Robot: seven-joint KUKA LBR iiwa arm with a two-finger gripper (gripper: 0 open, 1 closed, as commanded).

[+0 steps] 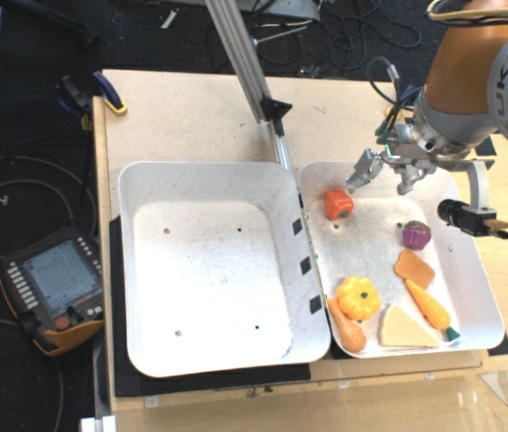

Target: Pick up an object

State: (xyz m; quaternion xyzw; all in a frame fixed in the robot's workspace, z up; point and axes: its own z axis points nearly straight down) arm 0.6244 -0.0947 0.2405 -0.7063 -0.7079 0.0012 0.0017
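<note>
A pale bench (191, 115) carries two shallow white bins side by side, with dark floor and loose cables around it. The gripper (387, 171) hangs over the far part of the right bin (488, 286), its two fingers spread wide apart with nothing between them.

The nearest candidate for the pick is the red pepper (339, 204), a squat, roundish piece with no clear long axis. It lies just beside the gripper's left finger, a little toward the left bin (146, 183) and toward the camera. The purple onion (416, 235) sits about as near on the other side, closer to the camera. The yellow pepper (358, 298), carrot (430, 305), cheese wedge (407, 329) and orange slice (414, 268) lie well apart from the gripper, at the bin's near end.

My judgement: the coming move turns on that small sideways offset, so the gripper should shift to straddle the red pepper before descending.
</note>
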